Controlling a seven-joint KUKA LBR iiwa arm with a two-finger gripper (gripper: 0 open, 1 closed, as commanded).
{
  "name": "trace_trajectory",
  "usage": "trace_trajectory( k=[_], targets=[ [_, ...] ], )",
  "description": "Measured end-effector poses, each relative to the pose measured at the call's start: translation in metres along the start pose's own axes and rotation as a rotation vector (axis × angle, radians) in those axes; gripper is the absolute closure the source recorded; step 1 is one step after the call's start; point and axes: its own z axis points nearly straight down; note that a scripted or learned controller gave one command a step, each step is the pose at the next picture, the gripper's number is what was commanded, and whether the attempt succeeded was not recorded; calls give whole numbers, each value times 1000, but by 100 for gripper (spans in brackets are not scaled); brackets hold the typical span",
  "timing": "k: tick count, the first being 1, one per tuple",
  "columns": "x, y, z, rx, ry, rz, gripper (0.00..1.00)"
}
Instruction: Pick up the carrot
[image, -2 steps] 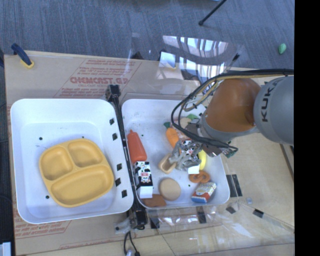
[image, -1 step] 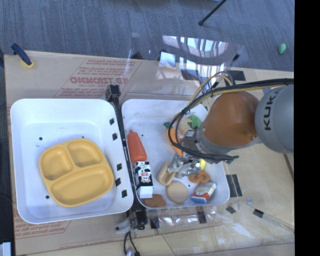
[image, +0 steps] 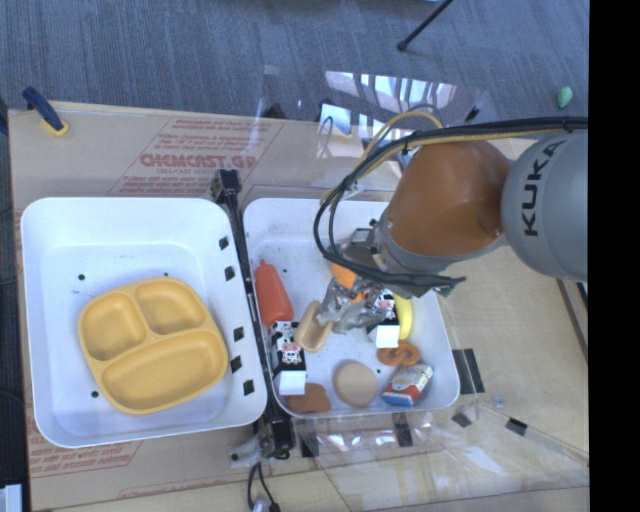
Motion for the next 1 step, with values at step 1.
trace_trajectory(
  k=[1],
  targets=[
    [0,0,-6,-4,3,-3,100]
  ],
)
